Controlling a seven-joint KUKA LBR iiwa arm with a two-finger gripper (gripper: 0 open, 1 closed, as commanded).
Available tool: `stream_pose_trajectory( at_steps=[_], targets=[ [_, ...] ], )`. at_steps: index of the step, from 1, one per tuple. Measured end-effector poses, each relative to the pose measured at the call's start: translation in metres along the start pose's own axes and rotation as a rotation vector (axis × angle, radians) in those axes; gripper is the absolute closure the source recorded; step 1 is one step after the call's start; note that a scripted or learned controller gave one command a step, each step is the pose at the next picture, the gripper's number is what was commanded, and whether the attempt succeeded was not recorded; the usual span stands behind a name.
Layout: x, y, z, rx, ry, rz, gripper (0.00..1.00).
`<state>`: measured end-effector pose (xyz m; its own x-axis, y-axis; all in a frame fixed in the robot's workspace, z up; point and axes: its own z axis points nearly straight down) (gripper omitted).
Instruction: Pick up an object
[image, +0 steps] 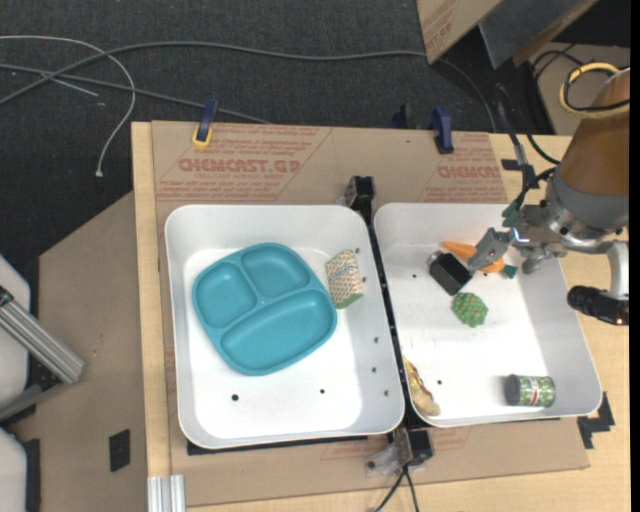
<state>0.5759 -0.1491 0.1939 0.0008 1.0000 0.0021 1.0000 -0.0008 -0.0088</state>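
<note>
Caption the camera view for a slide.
Gripper hovering over the right bin near a black block and green ball; blue plate in left bin.

My arm (598, 140) is a broad rounded body with an orange band above a grey wrist section. Below it my gripper (508, 250) is pale grey metal with angular parts, small teal touches and dark fittings.

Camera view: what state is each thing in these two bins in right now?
Blue plate: flat in the left bin, nothing in its compartments.
Paper cup: on its side, against the plate's edge.
Green can: on its side, right bin.
Green ball: loose, right bin.
Black block: tilted, beside the gripper.
Orange piece: lying by the gripper.
</note>
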Motion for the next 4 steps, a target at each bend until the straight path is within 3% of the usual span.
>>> stream_pose_trajectory(
  at_steps=[1, 2, 3, 4],
  targets=[
    [0.000, 0.002, -0.004, -0.008, -0.001, -0.001, 0.00],
    [-0.004, 0.011, 0.048, -0.006, -0.001, -0.001, 0.00],
    [-0.001, 0.004, 0.092, -0.006, 0.000, -0.001, 0.00],
    [-0.001, 0.004, 0.109, -0.005, 0.000, -0.001, 0.00]
  ],
)
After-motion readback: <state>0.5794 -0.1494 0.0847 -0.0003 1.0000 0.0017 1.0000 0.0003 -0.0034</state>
